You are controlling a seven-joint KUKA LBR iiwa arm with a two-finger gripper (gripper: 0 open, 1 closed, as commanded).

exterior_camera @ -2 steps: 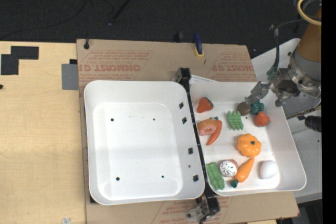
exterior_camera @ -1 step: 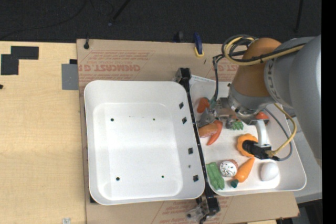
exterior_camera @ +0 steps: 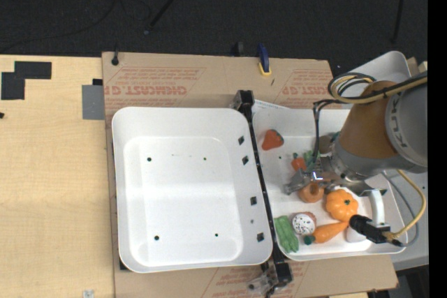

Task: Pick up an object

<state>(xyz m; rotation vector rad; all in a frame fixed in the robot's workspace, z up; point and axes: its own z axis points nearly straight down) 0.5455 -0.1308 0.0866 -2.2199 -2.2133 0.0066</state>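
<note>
- Gripper down in right bin, beside a brown round object; finger state impossible to tell.
- Crowded close by: orange fruit, carrot, white ball, green piece.
- Red piece apart, toward far wall.

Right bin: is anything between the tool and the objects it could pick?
Nothing visible blocks it. The tool is already low in the right bin, beside a brown round piece, with the orange pumpkin-like toy, carrot and red piece lying uncovered around it.
</note>
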